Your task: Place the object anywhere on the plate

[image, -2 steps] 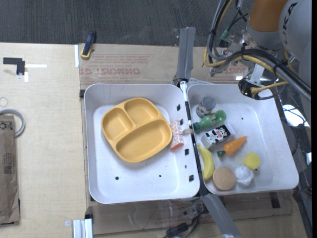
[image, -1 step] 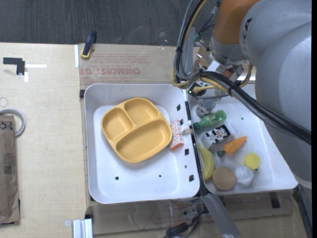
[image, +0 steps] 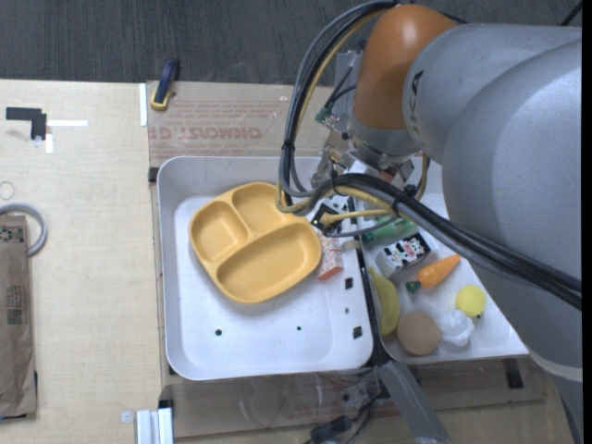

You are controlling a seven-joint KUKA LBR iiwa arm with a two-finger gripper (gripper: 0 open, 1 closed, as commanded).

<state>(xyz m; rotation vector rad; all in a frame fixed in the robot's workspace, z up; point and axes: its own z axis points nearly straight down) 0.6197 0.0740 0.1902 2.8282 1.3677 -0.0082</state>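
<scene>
From my seat I can read one line of print: red capitals on the cardboard sheet [image: 222, 123] lying along the far edge of the left bin [image: 176, 276]. It runs upside down and mirrored from this camera, and I make it out as "CHEMCAST GP", though the last letters are unsure. The brown paper bag [image: 14, 313] at the worktop's left edge carries dark print too small for me to read. The black-and-white carton [image: 404, 251] in the right bin shows no legible words.
</scene>
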